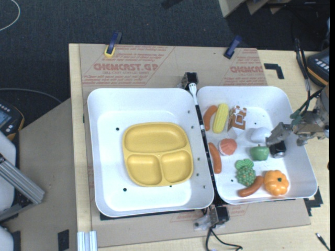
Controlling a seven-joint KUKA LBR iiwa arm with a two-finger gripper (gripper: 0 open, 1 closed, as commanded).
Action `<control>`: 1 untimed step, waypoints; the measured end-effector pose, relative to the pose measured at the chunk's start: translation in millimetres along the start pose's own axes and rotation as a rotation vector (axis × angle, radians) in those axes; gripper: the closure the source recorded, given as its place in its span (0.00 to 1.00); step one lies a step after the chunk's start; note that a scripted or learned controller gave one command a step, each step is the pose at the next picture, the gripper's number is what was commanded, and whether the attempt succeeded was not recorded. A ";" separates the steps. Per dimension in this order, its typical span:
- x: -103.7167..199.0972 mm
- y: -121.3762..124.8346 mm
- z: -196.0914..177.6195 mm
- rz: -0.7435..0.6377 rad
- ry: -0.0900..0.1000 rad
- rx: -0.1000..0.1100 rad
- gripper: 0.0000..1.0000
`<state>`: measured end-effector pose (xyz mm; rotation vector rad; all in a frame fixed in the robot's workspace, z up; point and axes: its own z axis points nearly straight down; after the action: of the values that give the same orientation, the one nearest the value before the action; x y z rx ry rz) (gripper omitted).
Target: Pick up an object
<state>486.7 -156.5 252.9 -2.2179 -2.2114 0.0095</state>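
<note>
Gripper (276,143) at the frame's right edge sits low over the right white plastic bin (298,163), beside a small green pepper-shaped toy (259,152). Whether its claw is apart or together cannot be told. Nothing appears lifted; the pick looks still to be made.

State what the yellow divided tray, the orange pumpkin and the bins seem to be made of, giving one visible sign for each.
Yellow divided tray: likely moulded plastic, matte; smooth rounded compartments, even colour.
Orange pumpkin: probably toy plastic or rubber; uniform bright colour with a soft sheen.
Left bin and right bin: apparently thin formed white plastic; rounded corners, slightly glossy rims.
</note>
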 end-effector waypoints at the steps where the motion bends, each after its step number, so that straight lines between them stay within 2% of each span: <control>1: 0.3 1.9 -4.2 -0.003 -0.002 -0.009 0.00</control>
<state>488.6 -156.3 257.0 -2.2202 -2.2204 0.0019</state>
